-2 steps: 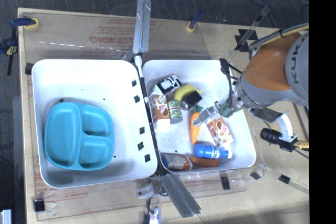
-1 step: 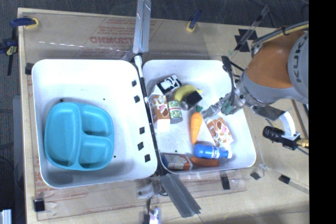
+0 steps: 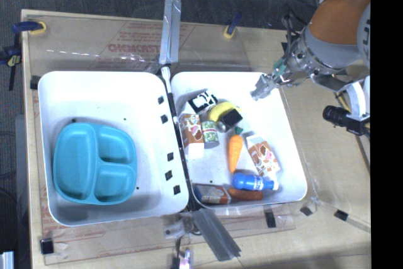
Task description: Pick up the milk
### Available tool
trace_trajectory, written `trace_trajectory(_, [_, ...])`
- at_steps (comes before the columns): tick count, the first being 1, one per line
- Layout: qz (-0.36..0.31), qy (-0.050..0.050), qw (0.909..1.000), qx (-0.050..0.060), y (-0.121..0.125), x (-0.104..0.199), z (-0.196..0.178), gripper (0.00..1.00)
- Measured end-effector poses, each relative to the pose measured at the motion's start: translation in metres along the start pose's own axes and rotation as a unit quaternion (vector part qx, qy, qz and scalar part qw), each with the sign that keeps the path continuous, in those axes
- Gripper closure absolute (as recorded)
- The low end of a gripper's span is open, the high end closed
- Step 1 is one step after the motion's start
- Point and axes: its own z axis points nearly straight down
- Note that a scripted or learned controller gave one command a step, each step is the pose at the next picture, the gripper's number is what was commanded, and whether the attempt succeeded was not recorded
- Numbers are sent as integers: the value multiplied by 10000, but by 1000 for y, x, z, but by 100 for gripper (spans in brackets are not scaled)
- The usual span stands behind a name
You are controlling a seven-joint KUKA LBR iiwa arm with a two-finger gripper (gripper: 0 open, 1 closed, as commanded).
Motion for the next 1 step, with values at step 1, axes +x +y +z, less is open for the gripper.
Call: trace_trajectory(1, [-782,-5,9969,-13,-44,21,-117,100])
